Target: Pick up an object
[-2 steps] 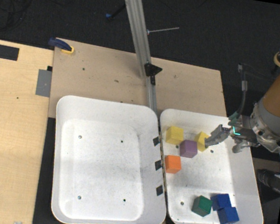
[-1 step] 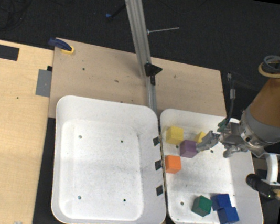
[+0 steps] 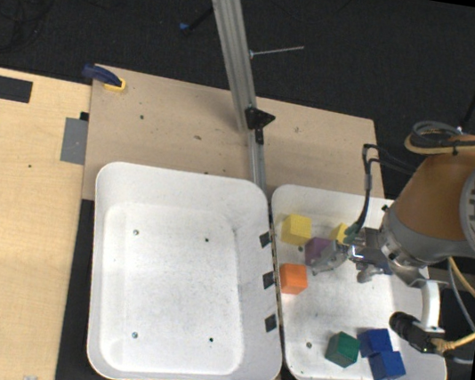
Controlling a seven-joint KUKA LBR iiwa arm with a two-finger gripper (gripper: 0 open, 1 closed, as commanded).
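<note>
The right white bin [image 3: 423,374] holds several small objects. A yellow cube [image 3: 296,229] lies near its left wall, with an orange cube [image 3: 293,278] just below it. A purple block [image 3: 320,245] lies beside the yellow cube, and a small yellow piece [image 3: 341,234] sits to its right. A green block [image 3: 342,349] and two blue blocks [image 3: 382,353] lie near the front edge. My gripper [image 3: 327,259] reaches in from the right, low over the purple block and partly covering it. Whether it touches the block is unclear.
The left white bin [image 3: 121,183] sits beside the right one, with black clips along the shared edge [image 3: 269,280]. A slanted aluminium rail [image 3: 240,68] rises behind the bins. The arm's orange-banded body [image 3: 439,200] overhangs the right bin's far right side.
</note>
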